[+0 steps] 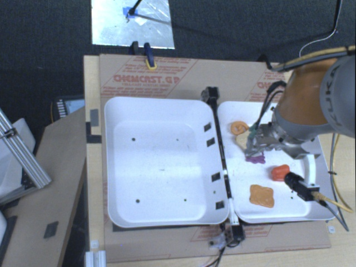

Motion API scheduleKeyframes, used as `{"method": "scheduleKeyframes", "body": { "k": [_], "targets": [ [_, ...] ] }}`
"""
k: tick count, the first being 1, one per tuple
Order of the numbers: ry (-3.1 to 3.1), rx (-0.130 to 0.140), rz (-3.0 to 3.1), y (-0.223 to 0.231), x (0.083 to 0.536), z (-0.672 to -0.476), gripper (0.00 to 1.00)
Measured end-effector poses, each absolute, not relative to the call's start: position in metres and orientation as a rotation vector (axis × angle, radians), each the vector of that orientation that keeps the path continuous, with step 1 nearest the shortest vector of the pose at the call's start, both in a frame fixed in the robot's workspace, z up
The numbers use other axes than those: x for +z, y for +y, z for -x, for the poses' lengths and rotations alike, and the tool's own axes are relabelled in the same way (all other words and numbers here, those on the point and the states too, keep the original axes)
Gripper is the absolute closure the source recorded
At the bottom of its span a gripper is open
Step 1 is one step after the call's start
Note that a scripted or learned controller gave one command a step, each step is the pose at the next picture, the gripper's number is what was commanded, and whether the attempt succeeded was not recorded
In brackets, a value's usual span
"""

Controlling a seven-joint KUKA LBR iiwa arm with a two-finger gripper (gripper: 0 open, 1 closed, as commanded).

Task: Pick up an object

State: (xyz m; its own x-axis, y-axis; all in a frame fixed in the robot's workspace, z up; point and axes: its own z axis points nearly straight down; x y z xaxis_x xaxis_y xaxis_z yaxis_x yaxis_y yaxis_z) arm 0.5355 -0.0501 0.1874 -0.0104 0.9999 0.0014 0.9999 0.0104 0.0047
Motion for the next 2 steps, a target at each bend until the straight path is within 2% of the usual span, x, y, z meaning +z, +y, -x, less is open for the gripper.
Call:
{"method": "scheduleKeyframes", "body": {
  "k": [1, 2],
  "targets": [
    [2.221, 0.013, -2.208, -0.056, 0.321, -0.516, 1.0],
    [2.234, 0.003, -2.21, 0.011, 0.303, -0.488, 1.0]
  ]
}}
